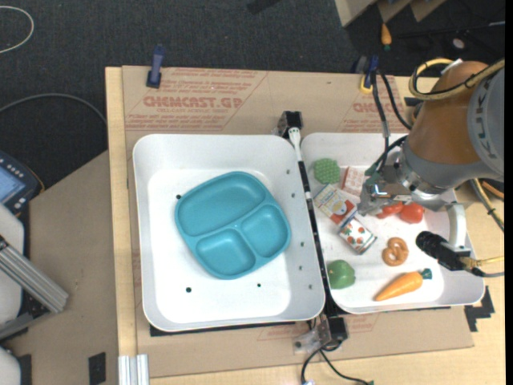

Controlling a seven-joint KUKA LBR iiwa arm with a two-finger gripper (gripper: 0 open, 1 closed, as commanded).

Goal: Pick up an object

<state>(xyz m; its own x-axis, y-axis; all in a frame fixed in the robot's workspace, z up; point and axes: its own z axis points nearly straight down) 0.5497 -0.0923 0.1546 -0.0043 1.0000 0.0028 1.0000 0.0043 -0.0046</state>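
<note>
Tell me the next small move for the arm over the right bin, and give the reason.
Probably a short, straight descent. The pincer hangs over the clutter in the right bin, just above the small can and beside the red pepper, with nothing visibly between its tips. The pretzel, carrot and green pepper lie farther off, so the can looks like the nearest target.
</note>
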